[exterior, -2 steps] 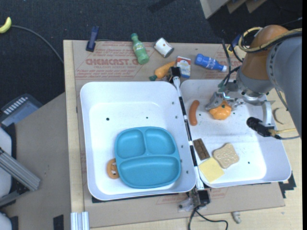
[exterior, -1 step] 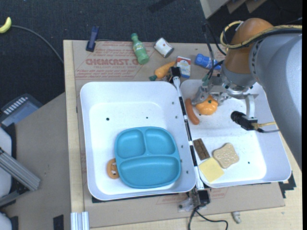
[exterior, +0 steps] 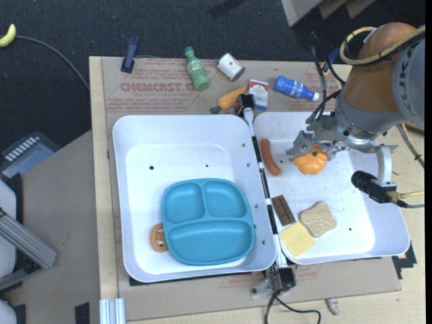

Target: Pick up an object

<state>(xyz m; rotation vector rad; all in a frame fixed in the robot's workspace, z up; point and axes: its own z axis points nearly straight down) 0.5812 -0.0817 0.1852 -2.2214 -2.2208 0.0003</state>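
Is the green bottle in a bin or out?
Out. The green bottle lies tipped on the brown board behind the left bin, beyond its rim.

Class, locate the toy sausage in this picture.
In the camera view the sausage lies in the right bin, by its left wall, left of the orange pumpkin under the gripper.

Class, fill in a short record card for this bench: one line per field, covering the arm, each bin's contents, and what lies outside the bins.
arm: gripper low in the right bin, at the orange pumpkin toy
left bin: blue divided plate; pretzel partly under it
right bin: sausage, chocolate bar, cheese slice, bread slice
behind the bins: green bottle, blue bottle, carrot, small carton, can
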